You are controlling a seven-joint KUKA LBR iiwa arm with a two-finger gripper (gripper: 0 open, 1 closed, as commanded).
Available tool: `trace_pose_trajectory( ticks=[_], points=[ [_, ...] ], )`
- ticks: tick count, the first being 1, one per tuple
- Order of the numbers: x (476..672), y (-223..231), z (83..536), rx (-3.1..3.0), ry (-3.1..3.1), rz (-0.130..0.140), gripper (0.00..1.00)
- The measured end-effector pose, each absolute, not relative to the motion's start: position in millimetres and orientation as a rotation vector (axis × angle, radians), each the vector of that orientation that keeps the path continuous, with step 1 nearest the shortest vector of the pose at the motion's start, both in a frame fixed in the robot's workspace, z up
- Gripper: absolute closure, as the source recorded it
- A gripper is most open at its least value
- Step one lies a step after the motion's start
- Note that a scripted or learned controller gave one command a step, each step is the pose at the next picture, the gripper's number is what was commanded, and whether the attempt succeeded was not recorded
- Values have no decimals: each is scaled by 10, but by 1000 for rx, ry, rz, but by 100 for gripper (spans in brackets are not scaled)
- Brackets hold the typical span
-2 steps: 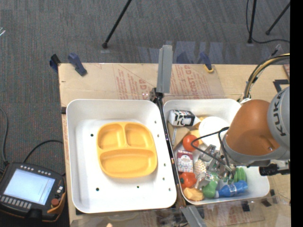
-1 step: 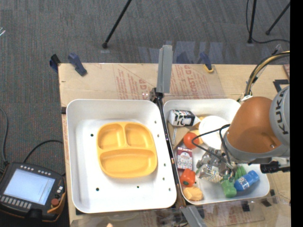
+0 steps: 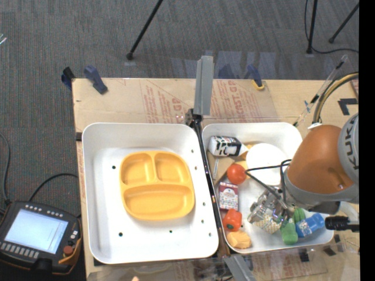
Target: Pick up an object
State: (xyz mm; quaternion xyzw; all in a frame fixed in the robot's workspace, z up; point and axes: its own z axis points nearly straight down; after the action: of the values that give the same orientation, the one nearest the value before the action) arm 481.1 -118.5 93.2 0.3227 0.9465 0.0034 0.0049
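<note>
Step in hand, by my read: arm reaching down into the right bin [image 3: 293, 129] for a grab. Gripper [image 3: 268, 211] hangs low over the clutter; can't tell its state, nothing seen held. Next: settle on one item, close, lift.

Around the gripper: green block [image 3: 289, 232] and blue block [image 3: 312, 223] just right, carton [image 3: 228, 195] and orange pepper [image 3: 232, 219] left, tomato [image 3: 236, 173] and white bowl [image 3: 265, 157] up-left. Left bin [image 3: 99, 157]: yellow divided plate [image 3: 157, 185].

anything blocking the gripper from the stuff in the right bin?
Nothing visible does. The gripper is already down in the right bin, amid the clutter near the front right corner. Around it lie a green block, a blue block, an orange pepper and a small red carton.
</note>
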Motion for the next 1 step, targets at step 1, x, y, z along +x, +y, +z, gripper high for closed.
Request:
trace_pose_trajectory(
  ticks=[1],
  points=[
    [4960, -1297, 931, 1491, 2756, 9, 100]
  ],
)
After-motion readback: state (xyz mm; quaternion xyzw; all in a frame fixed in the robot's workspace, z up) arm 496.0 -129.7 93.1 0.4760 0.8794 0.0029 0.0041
